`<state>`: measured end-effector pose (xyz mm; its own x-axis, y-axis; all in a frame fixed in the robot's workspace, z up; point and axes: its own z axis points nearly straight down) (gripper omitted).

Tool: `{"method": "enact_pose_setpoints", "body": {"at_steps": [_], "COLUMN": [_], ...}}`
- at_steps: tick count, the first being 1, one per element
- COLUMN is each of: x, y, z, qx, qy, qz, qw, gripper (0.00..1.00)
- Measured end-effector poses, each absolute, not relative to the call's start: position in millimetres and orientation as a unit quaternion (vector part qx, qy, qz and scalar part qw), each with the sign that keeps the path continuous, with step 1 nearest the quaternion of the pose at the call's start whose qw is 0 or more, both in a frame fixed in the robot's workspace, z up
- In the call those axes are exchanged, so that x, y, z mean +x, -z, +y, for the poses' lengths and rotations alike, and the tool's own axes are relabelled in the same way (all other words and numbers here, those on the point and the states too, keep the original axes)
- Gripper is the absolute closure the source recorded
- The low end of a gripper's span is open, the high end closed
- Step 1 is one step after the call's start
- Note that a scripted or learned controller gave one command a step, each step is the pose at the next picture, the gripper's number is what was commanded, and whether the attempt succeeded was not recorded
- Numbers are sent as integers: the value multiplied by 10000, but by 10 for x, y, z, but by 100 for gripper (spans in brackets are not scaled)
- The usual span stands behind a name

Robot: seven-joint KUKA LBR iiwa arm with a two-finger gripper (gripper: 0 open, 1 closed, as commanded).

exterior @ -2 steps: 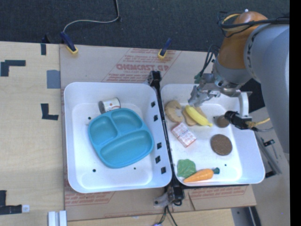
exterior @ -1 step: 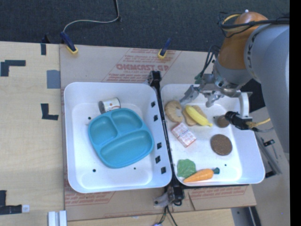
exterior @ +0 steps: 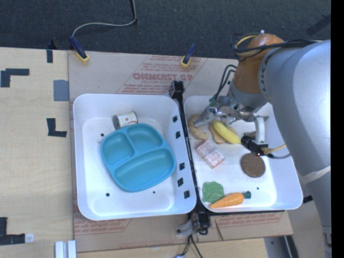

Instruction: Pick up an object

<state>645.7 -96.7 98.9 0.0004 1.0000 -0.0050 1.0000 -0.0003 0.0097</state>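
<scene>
— Banana point(exterior: 226, 133), yellow, curved: where is it lying?
— In the right bin point(exterior: 285, 190), just under the tool point(exterior: 217, 113). Whether the tool is gripping, I cannot tell.

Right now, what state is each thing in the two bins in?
Blue divided plate: flat, right side up, left bin.
Small can: on its side beside the plate.
Banana: lying flat, right bin.
Carrot: lying flat near the front rim.
Brown disc: lying flat.
</scene>
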Motion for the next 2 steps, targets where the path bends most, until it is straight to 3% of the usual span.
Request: {"method": "enact_pose_setpoints", "body": {"at_steps": [1,2], "x": [6452,6451], "y": [-1078,-1076], "z": [-959,-960], "qx": [7066,7067], "qy": [-7,-3], "qz": [7076,7075], "qw": [45,45], "gripper": [100,0]}}
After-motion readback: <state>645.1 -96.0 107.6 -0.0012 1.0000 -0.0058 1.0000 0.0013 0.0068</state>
